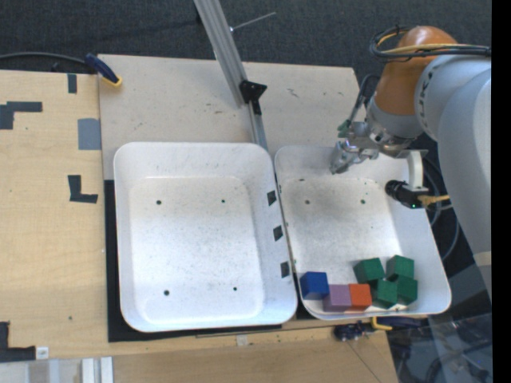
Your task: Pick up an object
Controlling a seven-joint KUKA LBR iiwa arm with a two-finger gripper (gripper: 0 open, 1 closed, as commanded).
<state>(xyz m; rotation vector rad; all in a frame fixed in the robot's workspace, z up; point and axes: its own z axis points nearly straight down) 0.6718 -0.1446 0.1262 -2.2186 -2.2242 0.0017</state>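
Note:
In the right bin [351, 214], several small blocks cluster along the near edge: a blue block [314, 284], a purple block [339, 296], an orange block [360, 295] and green blocks [389, 279]. My gripper [342, 163] hangs over the far edge of the right bin, well away from the blocks. Nothing shows between its fingers.
The left bin [196, 234] sits beside the right one. A slanted metal bar [227, 50] runs from the top down to the gap between the bins. A blue-and-yellow clamp [104, 69] lies at the bench's far left. The grey arm [447, 110] fills the right side.

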